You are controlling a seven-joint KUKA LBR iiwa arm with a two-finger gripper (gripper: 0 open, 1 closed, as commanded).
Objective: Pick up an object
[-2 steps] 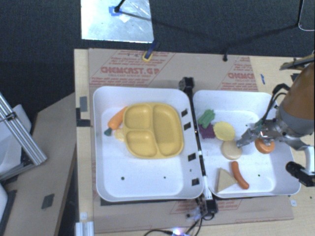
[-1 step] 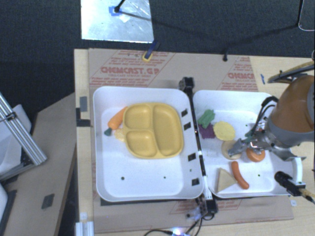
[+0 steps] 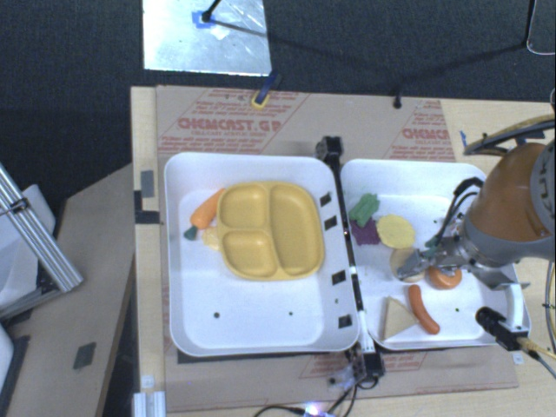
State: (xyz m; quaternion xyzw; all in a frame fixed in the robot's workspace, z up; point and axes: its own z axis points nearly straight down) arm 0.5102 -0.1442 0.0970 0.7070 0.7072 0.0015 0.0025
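The right bin (image 3: pixel 495 337) holds several toy foods. A green leafy piece (image 3: pixel 363 207) and purple grapes (image 3: pixel 365 232) lie at its left, beside a yellow round piece (image 3: pixel 396 230). An orange-red sausage (image 3: pixel 424 308) and a pale wedge (image 3: pixel 397 319) rest near the front. My gripper (image 3: pixel 414 267) hangs low in the middle of this bin, over a tan round piece (image 3: pixel 401 260). An orange piece (image 3: pixel 446 277) lies just right of the gripper, partly under the wrist.
The left bin (image 3: pixel 187 320) carries a yellow divided plate (image 3: pixel 266 230), with a carrot (image 3: pixel 206 208) and a small green bit (image 3: pixel 189 232) at the plate's left. A black clip rail (image 3: pixel 340 233) runs between the bins. The arm's orange band (image 3: pixel 519 200) covers the right bin's far right.
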